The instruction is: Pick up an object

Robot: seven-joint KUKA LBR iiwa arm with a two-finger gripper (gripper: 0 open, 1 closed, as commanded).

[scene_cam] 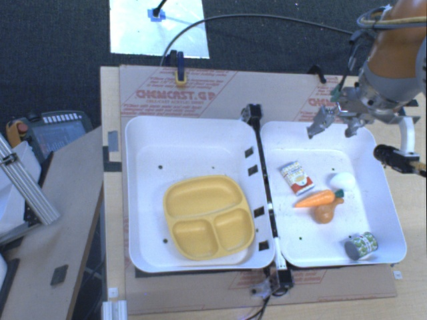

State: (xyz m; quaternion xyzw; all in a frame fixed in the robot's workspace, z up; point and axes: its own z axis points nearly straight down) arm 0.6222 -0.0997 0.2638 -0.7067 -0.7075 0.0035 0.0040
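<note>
- Gripper (335, 128) spread wide, holding nothing, above the right bin's (393, 225) far edge.
- Carrot (315, 199), packet (296, 177), can (361, 245) lie there.
- Yellow tray (208, 215) in left bin (143, 179).

A robot lab: white bins (200, 129) on a plywood bench (280, 89) (cables trailing, teach pendant (57, 133) nearby)

A white sheet (157, 19) lies on the dark floor at the frame's upper left. A yellow clamp (180, 79) sits on the bench's far edge. A grey pendant (57, 135) rests at left.
</note>
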